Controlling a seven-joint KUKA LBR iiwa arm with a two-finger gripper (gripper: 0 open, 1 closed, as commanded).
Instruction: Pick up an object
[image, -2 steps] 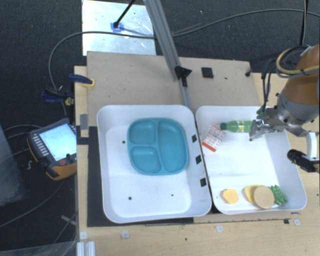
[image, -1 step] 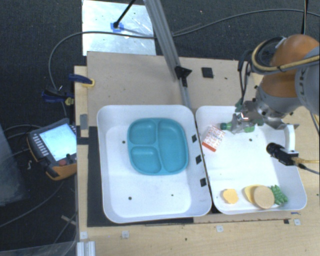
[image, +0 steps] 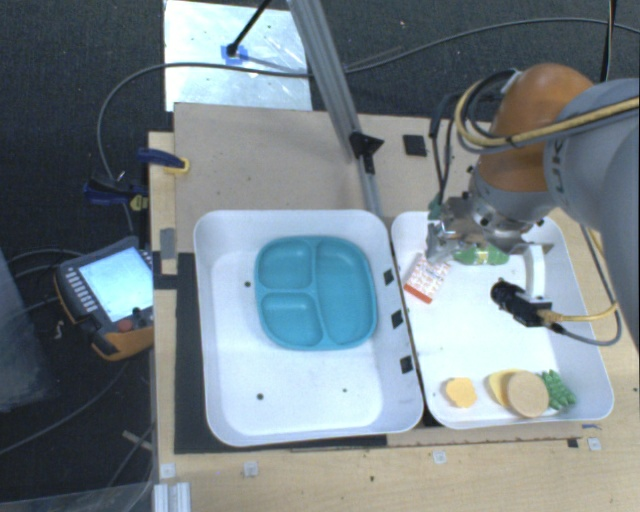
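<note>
1 red-white packet (image: 424, 277) lies just below-left of tool (image: 441, 243)

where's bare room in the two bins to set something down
Left bin: bare floor below the blue plate and a strip along its left. Right bin: open middle between the red-and-white packet and the yellow pieces. Crowded at that bin's top, under the gripper, and its bottom edge.

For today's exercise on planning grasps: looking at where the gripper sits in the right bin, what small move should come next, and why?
Probably a short descent straight down. The gripper hangs in the right bin just above the red-and-white packet, nearer its upper edge, and nothing shows between its fingers. The yellow and tan food pieces lie far off at the bin's near edge, so the packet is the likeliest target.
</note>
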